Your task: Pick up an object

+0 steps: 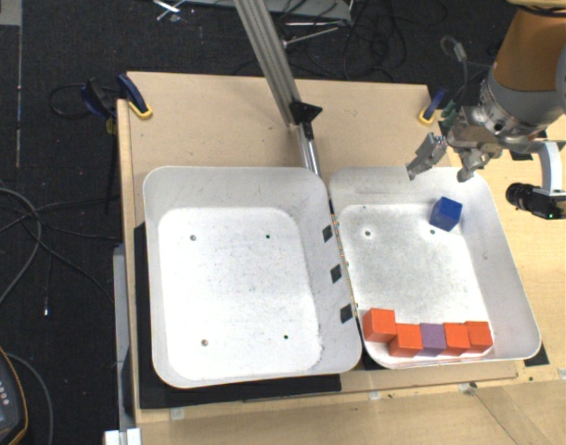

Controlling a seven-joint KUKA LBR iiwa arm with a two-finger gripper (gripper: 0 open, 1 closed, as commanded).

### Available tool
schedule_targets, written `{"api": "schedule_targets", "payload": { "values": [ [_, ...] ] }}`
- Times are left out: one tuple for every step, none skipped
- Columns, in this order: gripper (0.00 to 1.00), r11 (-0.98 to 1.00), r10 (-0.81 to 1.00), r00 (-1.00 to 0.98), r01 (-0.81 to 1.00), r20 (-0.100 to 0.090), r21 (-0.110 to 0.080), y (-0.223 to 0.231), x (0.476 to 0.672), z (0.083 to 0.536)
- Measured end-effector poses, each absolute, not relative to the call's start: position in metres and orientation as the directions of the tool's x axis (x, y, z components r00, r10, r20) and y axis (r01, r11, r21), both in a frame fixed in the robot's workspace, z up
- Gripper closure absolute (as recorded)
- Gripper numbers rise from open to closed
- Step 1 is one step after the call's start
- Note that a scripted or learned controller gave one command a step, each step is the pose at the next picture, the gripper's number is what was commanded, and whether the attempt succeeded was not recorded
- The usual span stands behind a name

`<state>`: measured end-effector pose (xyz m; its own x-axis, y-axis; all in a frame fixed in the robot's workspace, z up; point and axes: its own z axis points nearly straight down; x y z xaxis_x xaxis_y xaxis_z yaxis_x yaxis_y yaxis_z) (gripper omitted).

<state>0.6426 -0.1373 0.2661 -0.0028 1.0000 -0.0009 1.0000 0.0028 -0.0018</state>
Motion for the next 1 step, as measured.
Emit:
{"api": "schedule_targets", "payload": {
  "values": [
    [0.0,-0.004,1.0,0.005,1.0,-0.004,0.006,-0.1841,0.6226,0.3148]
  ]
}}
